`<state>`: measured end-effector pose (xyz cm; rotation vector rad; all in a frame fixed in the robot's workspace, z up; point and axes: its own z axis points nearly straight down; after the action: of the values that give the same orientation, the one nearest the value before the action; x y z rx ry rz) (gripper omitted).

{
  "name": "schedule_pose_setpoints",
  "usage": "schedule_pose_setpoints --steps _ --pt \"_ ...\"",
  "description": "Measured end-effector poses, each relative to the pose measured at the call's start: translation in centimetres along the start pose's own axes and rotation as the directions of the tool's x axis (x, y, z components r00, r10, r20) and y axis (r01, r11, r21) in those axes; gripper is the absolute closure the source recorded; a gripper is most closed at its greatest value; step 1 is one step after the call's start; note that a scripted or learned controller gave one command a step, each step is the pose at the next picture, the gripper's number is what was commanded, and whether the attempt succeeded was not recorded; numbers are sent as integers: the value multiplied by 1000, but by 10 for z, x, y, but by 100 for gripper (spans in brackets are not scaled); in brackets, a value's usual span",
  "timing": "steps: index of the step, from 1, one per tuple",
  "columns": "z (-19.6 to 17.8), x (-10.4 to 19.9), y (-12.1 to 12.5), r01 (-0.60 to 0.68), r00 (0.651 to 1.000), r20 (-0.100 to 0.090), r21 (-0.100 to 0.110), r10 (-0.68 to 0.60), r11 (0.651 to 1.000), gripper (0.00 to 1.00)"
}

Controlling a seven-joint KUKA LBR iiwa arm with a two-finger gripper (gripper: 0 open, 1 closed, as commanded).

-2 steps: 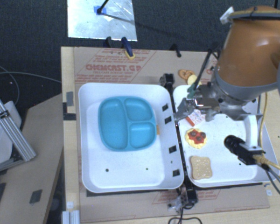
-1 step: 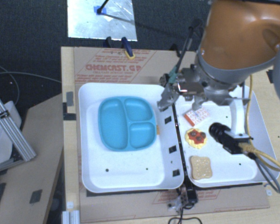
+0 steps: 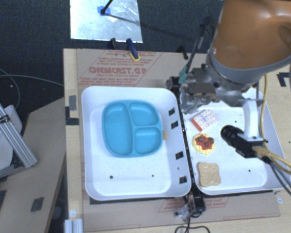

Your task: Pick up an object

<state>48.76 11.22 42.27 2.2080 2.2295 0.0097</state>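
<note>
Grey arm [image 3: 233, 76], broad orange band [image 3: 254, 23], dark metal claw [image 3: 191, 98].

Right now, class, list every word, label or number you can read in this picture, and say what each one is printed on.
"CHEMCAST GP": red print on the brown sheet behind the left bin.
Red print on the same kind of sheet at the bench's front edge: too blurred to read.
Red-and-white packet in the right bin: markings too small to read.

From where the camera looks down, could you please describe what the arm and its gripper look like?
The arm is a bulky rounded shell, orange above a grey ring. Below it sits the gripper, a cluster of dark grey metal parts. A black cylindrical part juts out nearby, trailing yellowish cables.
</note>
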Motion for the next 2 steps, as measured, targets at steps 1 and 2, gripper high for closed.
schedule_pose_setpoints --steps 1,2 --pt "-20 2 -1 -4 1000 1 2 4 1000 100" --pt "7 51 -1 -2 1000 1 7 2 1000 100"
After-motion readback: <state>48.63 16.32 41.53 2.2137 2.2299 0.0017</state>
